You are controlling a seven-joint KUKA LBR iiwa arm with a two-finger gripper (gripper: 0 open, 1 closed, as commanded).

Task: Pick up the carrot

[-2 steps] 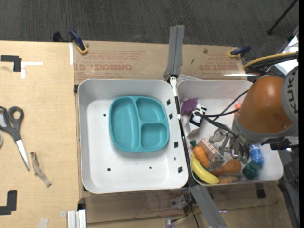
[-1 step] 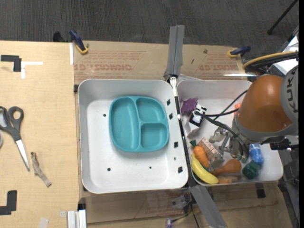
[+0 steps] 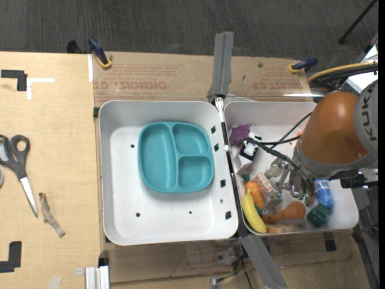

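The carrot (image 3: 255, 195), small and orange with a green tip, lies in the right bin (image 3: 283, 108) near its left wall, just above a yellow banana (image 3: 252, 214). My gripper (image 3: 285, 182) hangs low over the middle of that bin, under the arm's orange band (image 3: 332, 131). It is a little to the right of the carrot, above a jumble of toy food. Nothing visibly sits in the gripper, and the carrot lies apart from it.
An orange-brown toy (image 3: 292, 210), a blue item (image 3: 323, 193), a green item (image 3: 317, 217) and a purple one (image 3: 239, 132) crowd the right bin. The left bin (image 3: 114, 179) holds a teal divided plate (image 3: 176, 157). Scissors (image 3: 19, 168) lie on the bench at the left.
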